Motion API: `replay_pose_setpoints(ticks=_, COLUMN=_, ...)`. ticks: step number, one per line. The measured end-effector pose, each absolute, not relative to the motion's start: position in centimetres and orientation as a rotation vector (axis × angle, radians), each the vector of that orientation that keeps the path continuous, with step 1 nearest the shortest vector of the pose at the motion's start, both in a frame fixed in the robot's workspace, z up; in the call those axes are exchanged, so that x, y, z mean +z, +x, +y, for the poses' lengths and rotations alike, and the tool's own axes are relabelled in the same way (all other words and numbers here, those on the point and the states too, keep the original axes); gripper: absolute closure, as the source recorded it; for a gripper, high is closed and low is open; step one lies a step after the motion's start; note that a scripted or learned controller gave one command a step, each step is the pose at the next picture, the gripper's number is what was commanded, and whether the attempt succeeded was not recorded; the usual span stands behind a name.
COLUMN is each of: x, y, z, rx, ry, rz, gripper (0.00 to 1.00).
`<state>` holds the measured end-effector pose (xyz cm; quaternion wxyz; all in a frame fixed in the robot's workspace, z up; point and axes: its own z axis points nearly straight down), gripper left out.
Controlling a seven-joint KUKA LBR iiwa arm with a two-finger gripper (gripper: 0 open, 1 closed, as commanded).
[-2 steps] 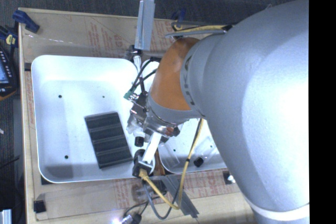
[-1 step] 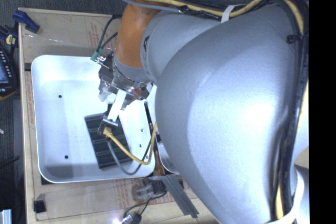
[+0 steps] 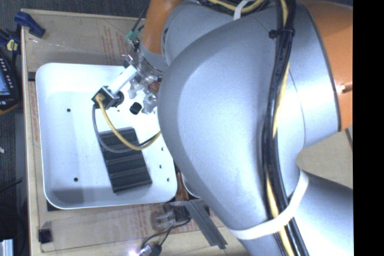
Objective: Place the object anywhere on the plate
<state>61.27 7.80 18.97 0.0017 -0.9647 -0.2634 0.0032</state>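
A dark grey ribbed rectangular slab [image 3: 123, 160] lies flat in the left white bin [image 3: 60, 129], toward its near right part. My gripper [image 3: 143, 102] hangs over the bin's right side, just above and to the right of the slab's far end. The bulk of the arm [image 3: 240, 117] covers what lies under and behind the gripper. I cannot make out anything held at the gripper.
The arm hides nearly all of the right bin, leaving a sliver of its rim [image 3: 182, 187]. A blue clamp [image 3: 27, 22] sits at the bench's far left corner. Cables and a metal bracket [image 3: 180, 217] lie on the wooden bench edge below the bins.
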Motion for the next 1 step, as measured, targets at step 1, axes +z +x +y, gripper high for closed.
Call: replay_pose_setpoints(ticks=1, x=19.02, y=56.04, z=4.95, rx=0.012, ry=-2.927, rz=-1.125, gripper=1.00)
